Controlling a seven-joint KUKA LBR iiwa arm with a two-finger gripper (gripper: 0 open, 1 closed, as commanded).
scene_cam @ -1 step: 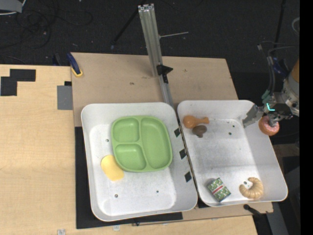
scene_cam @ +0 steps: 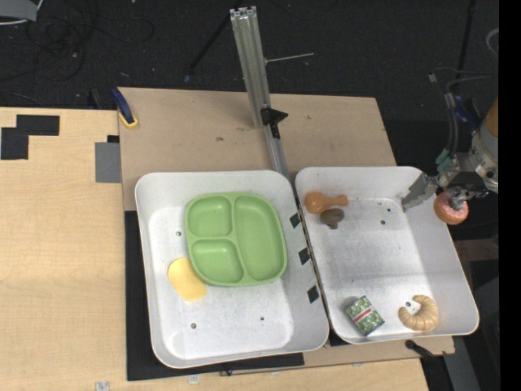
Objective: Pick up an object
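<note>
Two shallow white bins sit side by side on the worktop (scene_cam: 342, 129). The left bin (scene_cam: 163, 300) holds a green divided plate (scene_cam: 236, 239) with a yellow piece (scene_cam: 186, 280) touching its lower left edge. The right bin (scene_cam: 444, 259) holds an orange and brown toy (scene_cam: 325, 206) near its upper left corner, a small green box (scene_cam: 363, 314) near the front, and a croissant (scene_cam: 419, 313) just to the right of the box. The end effector (scene_cam: 453, 192) hangs over the right bin's upper right rim. A pink doughnut (scene_cam: 451, 208) sits right beneath it at the rim, but whether it is gripped cannot be told, nor how wide the end effector stands.
</note>
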